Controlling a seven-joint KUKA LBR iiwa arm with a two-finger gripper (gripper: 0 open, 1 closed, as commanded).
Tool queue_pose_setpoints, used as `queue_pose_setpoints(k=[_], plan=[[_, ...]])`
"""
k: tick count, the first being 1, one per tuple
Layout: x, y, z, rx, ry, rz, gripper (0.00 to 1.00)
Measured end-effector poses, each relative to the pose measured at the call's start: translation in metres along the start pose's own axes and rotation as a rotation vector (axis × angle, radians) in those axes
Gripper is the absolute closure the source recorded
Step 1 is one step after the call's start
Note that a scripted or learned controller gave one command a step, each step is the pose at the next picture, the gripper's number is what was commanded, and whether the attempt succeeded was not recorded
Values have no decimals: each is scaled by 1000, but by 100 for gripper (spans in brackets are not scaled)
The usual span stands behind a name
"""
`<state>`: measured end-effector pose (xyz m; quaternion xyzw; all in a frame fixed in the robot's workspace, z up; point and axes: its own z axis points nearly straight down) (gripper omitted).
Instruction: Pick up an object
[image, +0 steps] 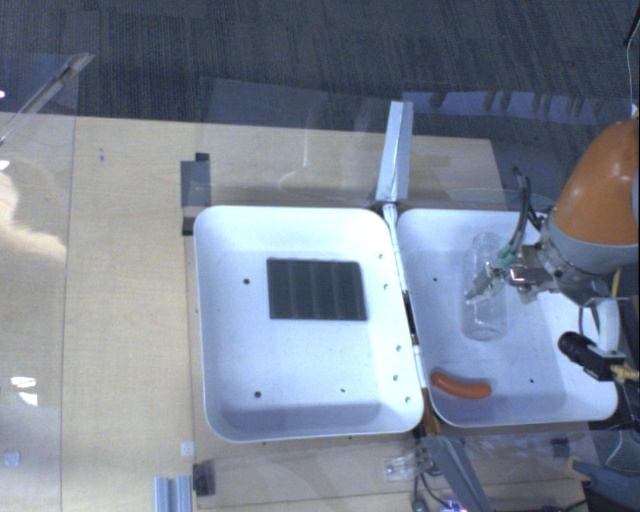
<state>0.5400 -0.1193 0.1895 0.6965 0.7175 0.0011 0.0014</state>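
The two-finger gripper (497, 275) hangs over the right shallow white bin (445, 238), fingers hard to read, touching a clear plastic bottle (485, 300) just below it, an orange-red sausage (461, 385) lying nearer the front wall.

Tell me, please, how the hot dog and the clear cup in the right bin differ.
The hot dog is opaque orange-red, while the clear cup is see-through. The hot dog is small and slim; the cup is bigger and wider. The hot dog lies alone near the front rim; the cup sits beside the gripper. Both are in the right bin.
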Motion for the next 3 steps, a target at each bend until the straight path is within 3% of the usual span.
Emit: queue_pose_setpoints(k=[1,2,3], plan=[[-8,19,94,-1,0,-19,0],[-7,20,84,-3,1,-21,100],[62,42,4,-2,0,-171,100]])
